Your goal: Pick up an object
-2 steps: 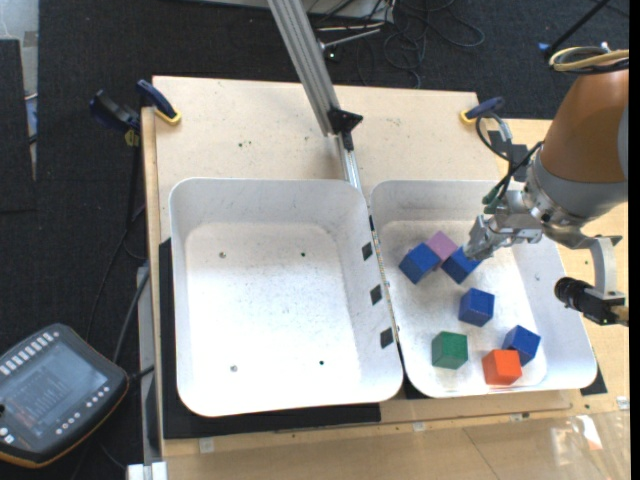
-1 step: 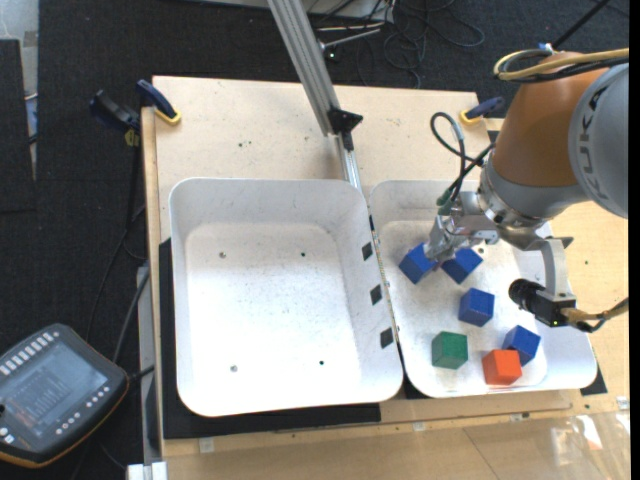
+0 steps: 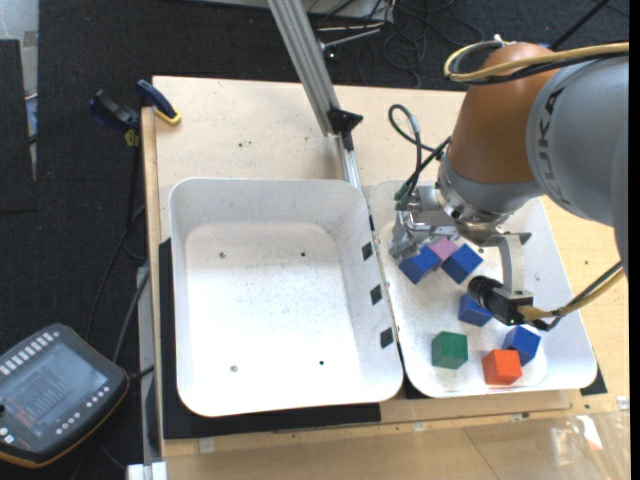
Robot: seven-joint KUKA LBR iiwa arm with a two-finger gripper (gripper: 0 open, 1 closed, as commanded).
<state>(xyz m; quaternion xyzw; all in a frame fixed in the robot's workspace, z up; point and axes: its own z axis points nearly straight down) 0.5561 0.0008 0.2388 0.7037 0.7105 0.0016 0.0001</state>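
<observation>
Gripper (image 3: 425,240) low in the right bin (image 3: 560,353), finger state indiscernible, just above clustered blue blocks (image 3: 421,265); green block (image 3: 450,349) and orange block (image 3: 502,366) nearer that bin's front rim

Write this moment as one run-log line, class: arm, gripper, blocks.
arm: over right bin | gripper: low beside blue blocks, fingers unclear | hold: none seen | green block, orange block: loose | left bin: unused

Your left bin (image 3: 200,268) gives open floor wall to wall. Your right bin (image 3: 570,363) is crowded: blue cubes (image 3: 422,265) and a pink block (image 3: 443,252) packed under the claw (image 3: 415,230), a green cube (image 3: 450,349), an orange cube (image 3: 502,366) near the front rim. The slanted metal pole (image 3: 305,48) crosses the worktop (image 3: 250,128) behind.
</observation>
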